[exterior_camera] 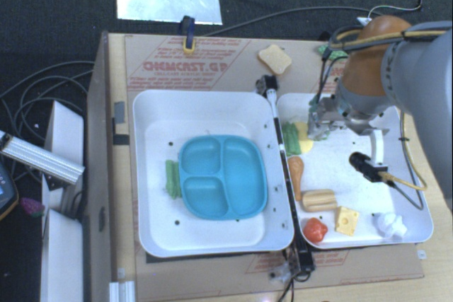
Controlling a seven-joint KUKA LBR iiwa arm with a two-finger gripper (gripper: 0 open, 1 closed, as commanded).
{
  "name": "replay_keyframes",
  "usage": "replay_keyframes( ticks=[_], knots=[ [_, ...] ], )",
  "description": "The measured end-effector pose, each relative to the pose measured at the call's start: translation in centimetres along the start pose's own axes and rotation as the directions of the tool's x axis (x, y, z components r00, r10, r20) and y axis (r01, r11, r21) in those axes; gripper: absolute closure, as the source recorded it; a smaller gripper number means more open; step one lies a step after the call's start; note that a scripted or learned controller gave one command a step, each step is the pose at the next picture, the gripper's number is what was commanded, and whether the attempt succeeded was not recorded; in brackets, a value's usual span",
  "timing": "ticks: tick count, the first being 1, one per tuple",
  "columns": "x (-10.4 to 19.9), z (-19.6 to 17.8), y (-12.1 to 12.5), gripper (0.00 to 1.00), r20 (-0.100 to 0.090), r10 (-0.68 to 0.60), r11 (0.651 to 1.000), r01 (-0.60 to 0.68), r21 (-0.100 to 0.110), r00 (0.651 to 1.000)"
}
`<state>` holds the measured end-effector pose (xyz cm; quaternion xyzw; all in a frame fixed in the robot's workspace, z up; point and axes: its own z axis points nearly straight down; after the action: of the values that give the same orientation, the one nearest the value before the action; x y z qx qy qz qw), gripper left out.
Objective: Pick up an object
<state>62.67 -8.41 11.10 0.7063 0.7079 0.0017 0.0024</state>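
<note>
My gripper [319,128] reaches down into the far left part of the right bin [410,223]. It hangs just right of a yellow piece [305,143] and a green piece [291,138] by the bin's left wall. Nothing shows in its grasp. Nearer the front along that wall lie an orange carrot [295,172], a tan bun [318,199] and a red tomato [315,229]. A yellow cheese wedge [346,220] and a white object [390,224] rest near the front edge.
The left bin [152,152] holds a blue divided plate [222,177] with a green pod [171,178] beside its left edge. A tan slice of bread [274,59] lies on the cardboard behind the bins. The grey arm [417,74] covers the right bin's far right corner.
</note>
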Motion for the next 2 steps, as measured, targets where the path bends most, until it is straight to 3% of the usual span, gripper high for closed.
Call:
replay_keyframes(
  ticks=[1, 2],
  knots=[
    [0.0, 0.0, 0.0, 0.0, 0.0, 0.0, 1.0, 0.0, 0.0, 1.0],
    [-1.9, 2.0, 4.0, 0.0, 0.0, -0.001, 1.0, 0.001, -0.008, 1.0]
  ],
)
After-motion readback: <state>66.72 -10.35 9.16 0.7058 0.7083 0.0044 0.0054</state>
